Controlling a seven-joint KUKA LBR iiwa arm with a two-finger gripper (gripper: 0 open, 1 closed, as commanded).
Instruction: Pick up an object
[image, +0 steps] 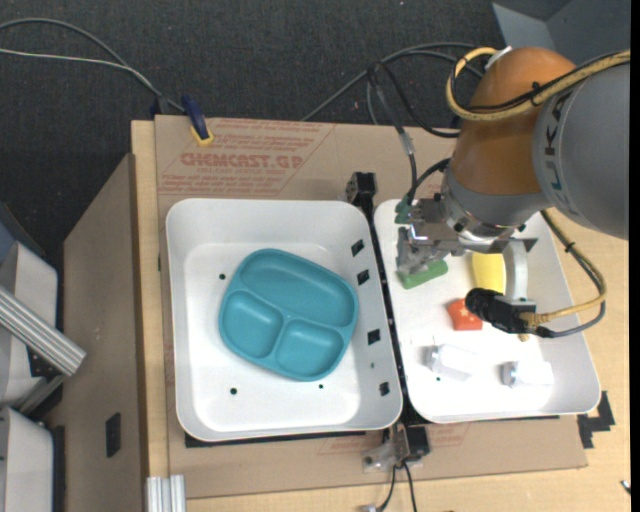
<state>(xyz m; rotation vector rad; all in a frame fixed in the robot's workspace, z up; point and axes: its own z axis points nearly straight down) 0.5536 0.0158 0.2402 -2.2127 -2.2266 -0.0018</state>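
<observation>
Teal 3-compartment plastic plate (288, 315)

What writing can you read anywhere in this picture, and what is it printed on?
"CHEMCAST G.P": large red letters on the brown cardboard sheet under the bins; the last characters are uncertain.
Smaller red print in lines above and below that name, on the same sheet: too blurred to read.
White letters on the grey arm at the right edge: cut off and blurred, not readable.

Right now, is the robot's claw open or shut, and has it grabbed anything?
Gripper: cannot be told; it sits low in the right bin over the green object, and no grasp shows.
</observation>
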